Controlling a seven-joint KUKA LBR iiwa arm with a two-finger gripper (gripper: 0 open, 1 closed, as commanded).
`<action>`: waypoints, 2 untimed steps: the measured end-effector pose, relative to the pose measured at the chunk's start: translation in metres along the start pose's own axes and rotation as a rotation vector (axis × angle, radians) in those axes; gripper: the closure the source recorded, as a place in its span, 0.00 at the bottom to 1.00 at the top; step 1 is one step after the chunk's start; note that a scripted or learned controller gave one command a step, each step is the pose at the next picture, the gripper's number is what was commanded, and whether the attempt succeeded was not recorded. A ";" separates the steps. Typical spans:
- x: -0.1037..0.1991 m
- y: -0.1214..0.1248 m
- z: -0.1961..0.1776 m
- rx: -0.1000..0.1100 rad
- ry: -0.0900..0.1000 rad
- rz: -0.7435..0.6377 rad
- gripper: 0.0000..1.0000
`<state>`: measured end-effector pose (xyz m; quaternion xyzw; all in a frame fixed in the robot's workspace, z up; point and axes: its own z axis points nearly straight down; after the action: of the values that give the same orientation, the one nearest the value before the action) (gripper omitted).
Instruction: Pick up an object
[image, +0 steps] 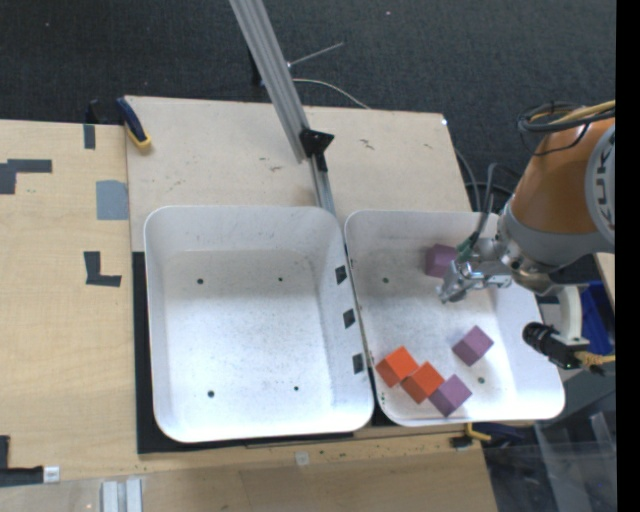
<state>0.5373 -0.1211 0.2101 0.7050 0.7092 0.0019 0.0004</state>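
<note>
Gripper (457, 287) hangs low in the right bin (520, 405), nothing visibly caught in it, and the nearest purple block (439, 261) sits just up and left of it, close beside the tips.

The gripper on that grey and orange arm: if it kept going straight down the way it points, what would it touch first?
Probably the bare white floor of the right bin. The gripper hangs just beside a purple block, which it might graze; depth is hard to judge.
</note>
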 end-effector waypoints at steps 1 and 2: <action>-0.003 0.000 0.005 0.005 -0.001 0.005 0.00; -0.062 0.049 0.095 0.009 -0.004 0.007 0.00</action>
<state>0.5871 -0.1826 0.1153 0.7076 0.7066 -0.0028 -0.0015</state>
